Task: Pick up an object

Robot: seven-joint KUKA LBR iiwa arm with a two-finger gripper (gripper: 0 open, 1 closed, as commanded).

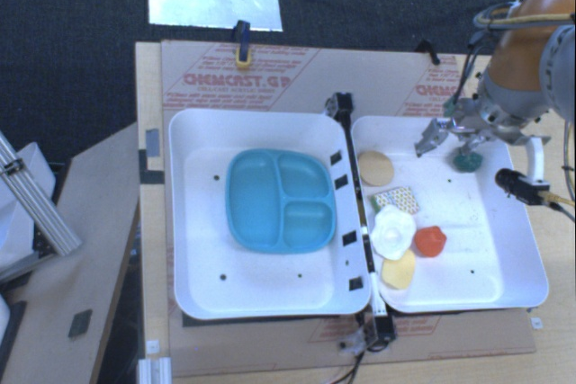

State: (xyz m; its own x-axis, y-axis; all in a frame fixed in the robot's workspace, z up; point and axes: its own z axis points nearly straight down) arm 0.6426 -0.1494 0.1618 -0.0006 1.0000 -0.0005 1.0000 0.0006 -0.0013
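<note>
Grey metal fingers of the gripper (459, 139) are seen over the right bin (504, 283), but how far they are parted cannot be told; a teal, rounded object (467, 161) lies just below. A smooth blue divided plate (279, 200) is held by the left bin (193, 220).

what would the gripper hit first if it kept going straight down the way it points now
Probably the bare floor of the right bin. The gripper hangs near its far edge, beside a teal object; depth is unclear.
</note>
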